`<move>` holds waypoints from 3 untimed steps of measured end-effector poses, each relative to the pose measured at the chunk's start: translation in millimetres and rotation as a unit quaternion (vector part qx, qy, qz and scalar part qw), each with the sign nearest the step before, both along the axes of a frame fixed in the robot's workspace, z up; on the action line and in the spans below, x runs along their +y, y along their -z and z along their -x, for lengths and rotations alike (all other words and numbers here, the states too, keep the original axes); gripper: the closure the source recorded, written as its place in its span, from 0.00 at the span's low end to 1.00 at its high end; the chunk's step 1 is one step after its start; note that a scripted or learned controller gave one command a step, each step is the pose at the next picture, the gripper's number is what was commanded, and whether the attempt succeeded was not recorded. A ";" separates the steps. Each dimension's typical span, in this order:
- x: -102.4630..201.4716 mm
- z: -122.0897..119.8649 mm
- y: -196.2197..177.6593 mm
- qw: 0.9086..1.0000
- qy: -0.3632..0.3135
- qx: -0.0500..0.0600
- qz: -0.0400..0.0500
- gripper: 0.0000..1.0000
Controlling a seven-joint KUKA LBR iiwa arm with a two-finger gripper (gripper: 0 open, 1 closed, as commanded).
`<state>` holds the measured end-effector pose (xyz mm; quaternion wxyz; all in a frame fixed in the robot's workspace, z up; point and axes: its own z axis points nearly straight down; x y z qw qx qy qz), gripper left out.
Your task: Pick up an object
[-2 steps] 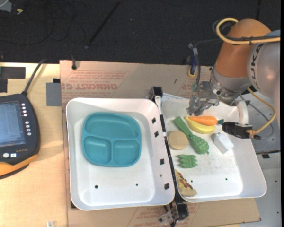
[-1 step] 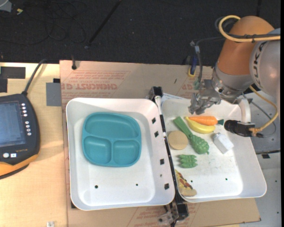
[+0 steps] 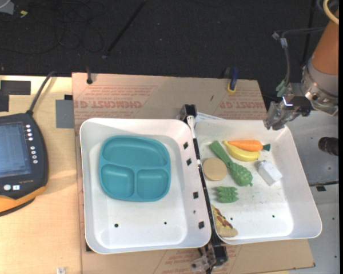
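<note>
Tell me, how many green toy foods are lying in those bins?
2, both in the right white bin: a long green broccoli-like stalk near the middle, and a small green leafy piece just below it.

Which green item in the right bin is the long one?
The green vegetable running diagonally from under the banana to a leafy end. The other green piece, below it, is short and stubby.

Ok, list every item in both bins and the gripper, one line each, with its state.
Teal plate: flat in left bin.
Carrot: lying on banana.
Banana: lying in right bin.
Tan disc: flat, beside broccoli.
Broccoli: lying on its side.
White block: tilted, apart.
Gripper: above right bin's far corner, holding nothing.
</note>
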<state>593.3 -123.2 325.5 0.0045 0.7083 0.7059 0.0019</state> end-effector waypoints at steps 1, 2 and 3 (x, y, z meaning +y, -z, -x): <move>-46.7 70.3 -23.5 1.000 0.001 0.005 -0.001 1.00; -93.2 120.5 14.9 1.000 0.002 0.008 -0.002 1.00; -40.4 120.6 153.3 1.000 -0.003 0.013 -0.006 1.00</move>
